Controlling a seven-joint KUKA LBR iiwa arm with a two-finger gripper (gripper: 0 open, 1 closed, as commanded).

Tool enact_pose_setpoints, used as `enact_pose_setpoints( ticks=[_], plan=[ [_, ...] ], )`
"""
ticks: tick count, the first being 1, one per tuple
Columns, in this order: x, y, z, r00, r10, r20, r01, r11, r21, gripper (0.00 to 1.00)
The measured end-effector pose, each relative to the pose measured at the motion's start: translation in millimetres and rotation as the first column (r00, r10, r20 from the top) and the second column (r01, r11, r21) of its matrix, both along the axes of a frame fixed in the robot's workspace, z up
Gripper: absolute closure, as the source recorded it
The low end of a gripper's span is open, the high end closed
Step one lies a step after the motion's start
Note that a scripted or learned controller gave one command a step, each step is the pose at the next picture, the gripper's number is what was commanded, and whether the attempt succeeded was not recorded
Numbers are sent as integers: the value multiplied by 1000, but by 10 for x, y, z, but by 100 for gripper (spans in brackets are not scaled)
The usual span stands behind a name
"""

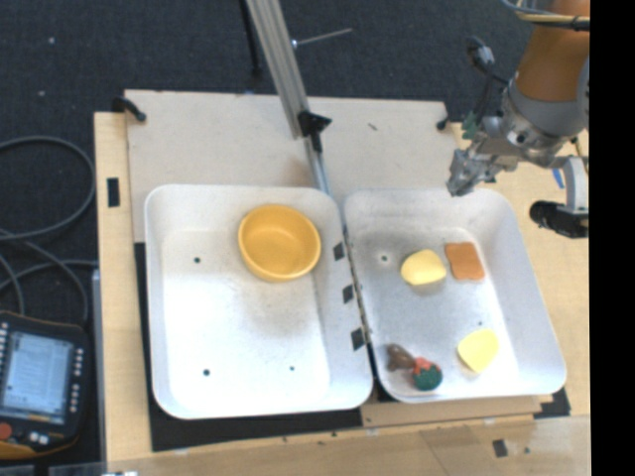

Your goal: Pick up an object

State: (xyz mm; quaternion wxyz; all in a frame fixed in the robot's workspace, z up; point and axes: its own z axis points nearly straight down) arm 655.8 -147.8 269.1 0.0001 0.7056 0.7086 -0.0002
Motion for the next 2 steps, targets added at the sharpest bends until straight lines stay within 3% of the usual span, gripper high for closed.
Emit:
enact_pose_setpoints(
  ticks=[2],
  plan=[
    [-408, 765, -178, 1000, 0, -1, 0, 1000, 0, 100]
  ],
)
